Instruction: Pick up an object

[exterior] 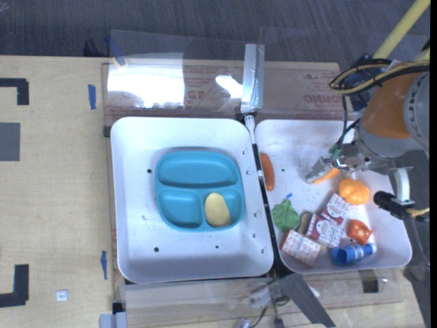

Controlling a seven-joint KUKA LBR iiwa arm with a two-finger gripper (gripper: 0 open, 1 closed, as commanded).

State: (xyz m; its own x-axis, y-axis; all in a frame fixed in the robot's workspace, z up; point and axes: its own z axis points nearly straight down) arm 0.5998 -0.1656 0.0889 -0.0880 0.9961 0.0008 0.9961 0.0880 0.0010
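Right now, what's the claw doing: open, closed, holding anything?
Claw: over the right bin, beside the orange fruit; open or closed cannot be told, and nothing is seen held.

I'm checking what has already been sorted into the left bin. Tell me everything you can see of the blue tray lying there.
The light blue plastic tray with rounded corners lies flat in the middle of the shallow white left bin, apart from the bin's walls. It looks smooth and matte, with three recessed compartments: one wide across the far side and two smaller ones on the near side. A pale yellow, egg-shaped object rests in the near right compartment; the other two hold nothing.
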